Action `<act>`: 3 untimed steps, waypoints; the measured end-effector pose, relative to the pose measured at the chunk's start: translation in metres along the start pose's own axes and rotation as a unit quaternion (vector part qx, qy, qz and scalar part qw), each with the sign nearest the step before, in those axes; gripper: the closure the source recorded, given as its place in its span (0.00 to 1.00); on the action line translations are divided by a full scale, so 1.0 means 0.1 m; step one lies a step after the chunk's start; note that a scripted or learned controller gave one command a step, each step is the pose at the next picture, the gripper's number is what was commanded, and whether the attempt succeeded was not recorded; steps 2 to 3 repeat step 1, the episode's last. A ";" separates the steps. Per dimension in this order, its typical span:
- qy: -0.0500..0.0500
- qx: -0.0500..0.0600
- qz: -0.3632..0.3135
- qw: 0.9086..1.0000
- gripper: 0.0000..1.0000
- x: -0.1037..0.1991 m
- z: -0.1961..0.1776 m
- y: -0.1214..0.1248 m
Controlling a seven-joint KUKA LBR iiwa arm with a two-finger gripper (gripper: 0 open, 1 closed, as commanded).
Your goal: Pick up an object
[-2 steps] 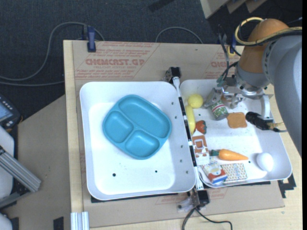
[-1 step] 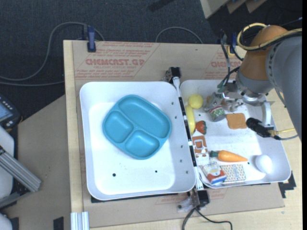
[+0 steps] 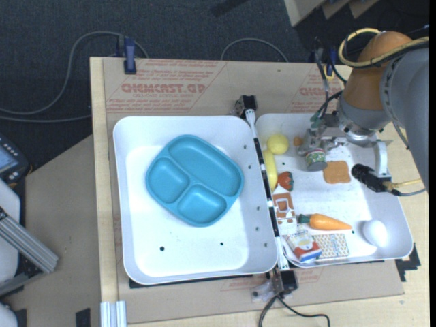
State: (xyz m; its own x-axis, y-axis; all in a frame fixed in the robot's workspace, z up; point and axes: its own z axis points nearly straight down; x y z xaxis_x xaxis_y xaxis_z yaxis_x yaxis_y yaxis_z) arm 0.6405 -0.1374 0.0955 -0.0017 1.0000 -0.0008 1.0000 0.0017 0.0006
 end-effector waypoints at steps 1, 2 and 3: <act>0.003 -0.001 -0.004 1.000 1.00 0.99 -0.95 -0.60; 0.003 -0.001 -0.004 1.000 1.00 0.99 -0.95 -0.60; 0.003 -0.001 -0.004 1.000 1.00 0.99 -0.95 -0.60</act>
